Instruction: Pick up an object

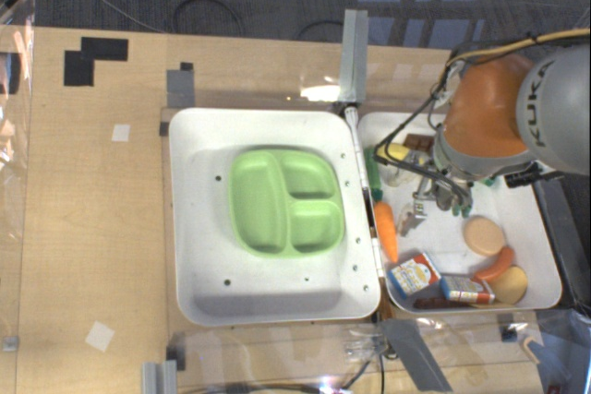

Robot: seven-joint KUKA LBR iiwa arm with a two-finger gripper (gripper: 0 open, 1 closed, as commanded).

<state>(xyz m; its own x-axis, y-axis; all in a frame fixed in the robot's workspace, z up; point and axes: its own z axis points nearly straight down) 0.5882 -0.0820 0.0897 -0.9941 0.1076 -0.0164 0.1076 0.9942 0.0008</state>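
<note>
My gripper [434, 203] hangs over the middle of the right bin [547, 240], under the arm's orange band, fingers pointing down with nothing seen between them. Below it lie a carrot [385, 231] along the bin's left wall, a small colourful box [413, 274], a round tan bun [485, 236], a red sausage-like piece [495, 262], a yellowish round item [511, 284] and a small flat packet [464, 292]. A yellow item [399, 149] and a dark item [418, 143] lie at the bin's far side, partly hidden by the arm.
The left bin [199, 198] holds a green divided tray [284, 201]. A grey metal post [353, 60] stands behind the seam between the bins. A green strip [372, 175] lies along the right bin's left wall.
</note>
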